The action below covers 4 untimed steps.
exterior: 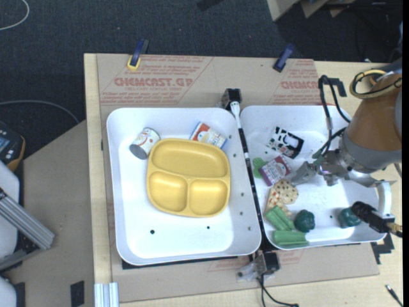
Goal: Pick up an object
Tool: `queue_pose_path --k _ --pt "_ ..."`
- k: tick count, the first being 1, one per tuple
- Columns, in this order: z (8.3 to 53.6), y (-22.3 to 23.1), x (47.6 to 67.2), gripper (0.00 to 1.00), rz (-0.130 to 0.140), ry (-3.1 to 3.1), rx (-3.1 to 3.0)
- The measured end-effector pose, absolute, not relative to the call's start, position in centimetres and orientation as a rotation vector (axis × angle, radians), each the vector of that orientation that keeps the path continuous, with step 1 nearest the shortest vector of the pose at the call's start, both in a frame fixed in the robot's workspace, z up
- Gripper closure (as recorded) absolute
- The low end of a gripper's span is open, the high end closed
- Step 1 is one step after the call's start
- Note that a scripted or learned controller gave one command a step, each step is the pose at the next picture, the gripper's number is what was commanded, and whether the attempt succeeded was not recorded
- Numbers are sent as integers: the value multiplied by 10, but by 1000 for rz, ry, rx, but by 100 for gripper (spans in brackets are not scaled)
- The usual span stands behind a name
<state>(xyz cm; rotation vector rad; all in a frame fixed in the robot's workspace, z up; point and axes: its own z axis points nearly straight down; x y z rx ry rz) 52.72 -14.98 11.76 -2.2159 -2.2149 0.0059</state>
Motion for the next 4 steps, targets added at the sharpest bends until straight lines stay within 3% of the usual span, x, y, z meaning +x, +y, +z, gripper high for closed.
queue_pose_path --k 1,2,4 --pt "86 -150 528 0 -2 -2219 -2222" --pt "99 -149 530 100 -10 -2223 -2226" --pt "194 -157 532 100 -4 -2225 -2228"
